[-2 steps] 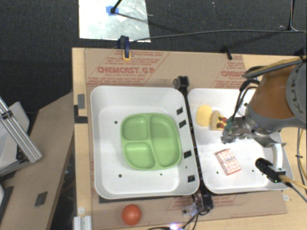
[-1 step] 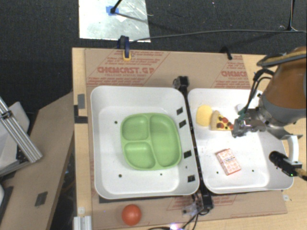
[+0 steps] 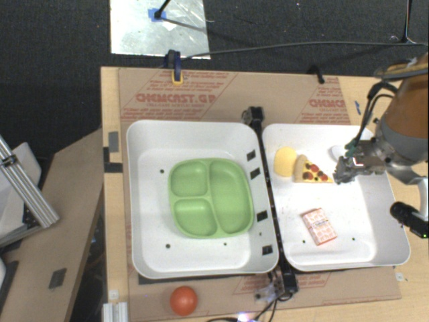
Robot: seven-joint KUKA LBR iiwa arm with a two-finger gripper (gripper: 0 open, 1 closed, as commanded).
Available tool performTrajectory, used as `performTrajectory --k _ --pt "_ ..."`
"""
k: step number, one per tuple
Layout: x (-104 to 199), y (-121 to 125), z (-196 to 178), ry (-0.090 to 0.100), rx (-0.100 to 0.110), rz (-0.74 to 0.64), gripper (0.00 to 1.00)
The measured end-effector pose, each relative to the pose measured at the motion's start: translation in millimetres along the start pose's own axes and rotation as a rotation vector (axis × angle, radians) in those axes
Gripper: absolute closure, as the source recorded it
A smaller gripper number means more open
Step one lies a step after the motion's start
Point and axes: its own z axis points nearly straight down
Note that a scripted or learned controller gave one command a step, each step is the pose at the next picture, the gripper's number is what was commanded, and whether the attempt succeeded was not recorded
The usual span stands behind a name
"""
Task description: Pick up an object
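Note:
In the right bin (image 3: 375, 247) a toy pizza slice (image 3: 310, 172) lies beside a yellow lemon-like piece (image 3: 285, 160) near the back left. A small red and white box (image 3: 318, 225) rests nearer the front. My gripper (image 3: 345, 170) hangs low over the bin's back right, just right of the pizza slice's tip. A small white item (image 3: 335, 153) peeks out behind it. Nothing shows between its fingers.
The left bin (image 3: 144, 200) holds a green divided plate (image 3: 210, 197). An orange ball (image 3: 183, 300) sits on the bench in front of the left bin. A black divider clamp (image 3: 265, 193) runs between the bins.

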Motion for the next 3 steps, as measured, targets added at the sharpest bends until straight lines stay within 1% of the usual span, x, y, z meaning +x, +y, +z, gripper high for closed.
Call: performTrajectory --k 2,3 --pt "90 9 6 0.002 0.005 -0.004 1.00" --pt "141 23 22 0.003 0.006 -0.005 1.00"
